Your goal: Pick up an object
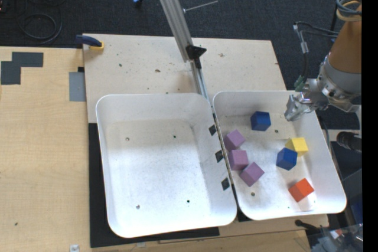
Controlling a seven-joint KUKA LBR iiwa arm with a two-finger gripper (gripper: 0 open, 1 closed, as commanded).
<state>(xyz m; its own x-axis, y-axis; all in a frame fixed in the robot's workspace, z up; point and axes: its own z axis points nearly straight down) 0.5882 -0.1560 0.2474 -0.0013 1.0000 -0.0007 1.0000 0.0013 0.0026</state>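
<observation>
While I hang over the right bin: my pincer (293, 110) sits at its upper right edge, above the floor; nothing shows between its tips
Pincer state: I cannot tell whether it is apart or together; the tips are too small and blurred against the white rim
Right bin (331, 186): holds every candidate for the pick
Nearest thing: a blue cube (260, 121), just to the left of my pincer, standing apart from the others
Next nearest: a yellow cube (297, 145) touching a second blue cube (286, 159), below my pincer
Far cluster: three purple cubes (235, 139) (238, 159) (252, 173) close along the bin's left wall
Lone corner piece: an orange cube (302, 189) near the lower right wall
Left bin (103, 127): on the bench beside it
Risk, as I judge it: dropping where I hang now, I may strike the rim or close on air; going for the yellow cube, its blue neighbour could block one tip and shove both aside; the purple ones sit too near the wall for a clean straddle
</observation>
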